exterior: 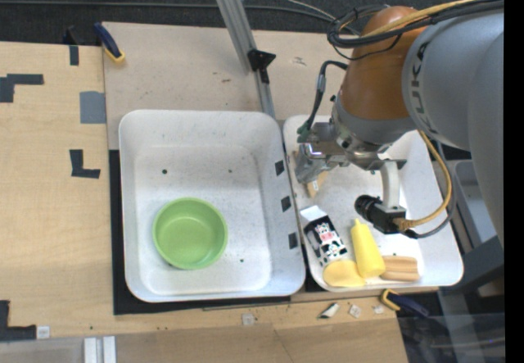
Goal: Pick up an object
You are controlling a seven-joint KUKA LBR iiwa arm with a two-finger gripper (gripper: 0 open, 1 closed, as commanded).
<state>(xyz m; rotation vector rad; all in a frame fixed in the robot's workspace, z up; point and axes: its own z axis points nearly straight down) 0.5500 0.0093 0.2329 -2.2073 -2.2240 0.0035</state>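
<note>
Reaches in from the right: grey arm (pixel 467 74) with the orange band (pixel 381 66) bent steeply down over the right bin (pixel 438 271), wrist pointing almost straight at the bin floor. Claw (pixel 311 166) low at the bin's upper left part, close to the wall shared with the left bin (pixel 135 214). Metal fingers seen from above and partly hidden under the wrist body; cannot tell whether spread or pressed together. Something small and tan right at the fingertips, too unclear to name or to call held.

Black cables looping from the wrist, one ending at a black cylindrical fitting (pixel 375 212) hanging beside the claw.

In the right bin, toward the near edge: a small black-and-white carton (pixel 325 238) lying flat, just beside it a yellow bottle-shaped object (pixel 365 248), a yellow rounded piece (pixel 342 274) touching its lower end, and a tan sausage-like piece (pixel 399 269) against the front wall. All apart from the claw, nearer the camera.

In the left bin: a green bowl (pixel 191 232), upright, toward the front left corner.

Light wooden surface (pixel 49 189) beneath both bins, marked with dark tape pieces. Slanted metal pole (pixel 237 25) crossing the top of the view.
</note>
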